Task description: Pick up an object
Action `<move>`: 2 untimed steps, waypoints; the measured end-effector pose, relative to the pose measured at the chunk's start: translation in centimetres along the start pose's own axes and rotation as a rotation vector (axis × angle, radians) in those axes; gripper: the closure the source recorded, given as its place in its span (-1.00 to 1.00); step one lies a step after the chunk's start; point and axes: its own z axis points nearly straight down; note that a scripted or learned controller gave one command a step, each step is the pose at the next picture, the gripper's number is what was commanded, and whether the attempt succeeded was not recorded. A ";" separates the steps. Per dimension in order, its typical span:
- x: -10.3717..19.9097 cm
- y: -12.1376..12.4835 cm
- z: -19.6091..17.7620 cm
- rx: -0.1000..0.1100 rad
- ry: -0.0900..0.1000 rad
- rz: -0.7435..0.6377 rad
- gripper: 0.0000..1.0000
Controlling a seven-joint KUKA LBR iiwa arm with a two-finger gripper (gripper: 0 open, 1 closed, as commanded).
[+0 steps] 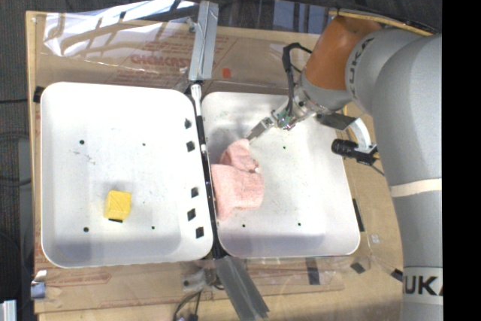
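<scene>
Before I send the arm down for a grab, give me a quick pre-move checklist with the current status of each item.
1. Target in reach: pink cloth lies in the right bin, against its left wall. Ok.
2. End effector placed over the target: it sits above the cloth's upper edge, off its middle. Not ok.
3. End effector free of any load: nothing seen between its fingers. Ok.
4. Finger opening: too small to judge. Cannot tell.
5. Clearance from the divider between the bins: cloth lies right beside it. Not ok, approach with care.
6. Other option: yellow block sits alone in the left bin. Ok.
</scene>
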 end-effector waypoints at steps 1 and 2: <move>1.5 -2.4 -0.1 -0.001 -0.003 -0.223 -1.00; 6.8 1.5 0.0 0.001 0.000 -0.501 -1.00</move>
